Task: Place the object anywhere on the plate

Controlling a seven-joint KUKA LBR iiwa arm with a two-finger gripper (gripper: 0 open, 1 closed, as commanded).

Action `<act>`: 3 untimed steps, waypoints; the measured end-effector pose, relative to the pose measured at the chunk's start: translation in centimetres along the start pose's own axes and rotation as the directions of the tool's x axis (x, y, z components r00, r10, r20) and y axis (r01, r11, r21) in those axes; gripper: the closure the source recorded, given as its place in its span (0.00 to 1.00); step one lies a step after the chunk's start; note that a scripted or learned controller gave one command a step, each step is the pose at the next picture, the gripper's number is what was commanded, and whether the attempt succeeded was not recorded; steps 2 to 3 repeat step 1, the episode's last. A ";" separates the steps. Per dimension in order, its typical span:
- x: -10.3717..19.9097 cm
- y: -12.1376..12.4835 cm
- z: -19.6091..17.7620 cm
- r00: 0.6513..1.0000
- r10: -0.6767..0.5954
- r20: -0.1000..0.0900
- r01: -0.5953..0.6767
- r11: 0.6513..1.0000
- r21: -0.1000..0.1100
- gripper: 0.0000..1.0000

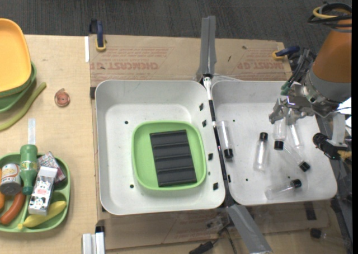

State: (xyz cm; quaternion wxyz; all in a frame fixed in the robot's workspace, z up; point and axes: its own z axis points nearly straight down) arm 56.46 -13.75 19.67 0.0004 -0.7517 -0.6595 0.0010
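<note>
- Since the tool hangs over the upper right part of the right bin, the clear tubes lie from it at about 6 to 8 o'clock, the nearest one just below its tip.
- That nearest tube stands nearly along the 12-to-6 line, black cap toward 6 o'clock; whether the tool touches or pinches it I cannot tell, nor whether its fingers are spread or pressed together.
- Other tubes lie close by: one at about 8 o'clock, one by the bin's left wall, and two near the lower right corner.
- The tubes look thin, see-through and smooth, each with a small black cap, likely to roll.
- The green plate sits in the left bin, at 9 o'clock from the tool and well apart, with a dark ribbed block on its middle.
</note>
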 end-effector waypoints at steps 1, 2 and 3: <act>0.0 0.0 0.0 1.000 0.000 0.000 0.000 1.000 0.000 0.00; 0.0 0.0 0.0 1.000 0.000 0.000 0.000 1.000 0.000 0.00; 0.0 0.0 0.0 1.000 0.000 0.000 0.000 1.000 0.000 0.00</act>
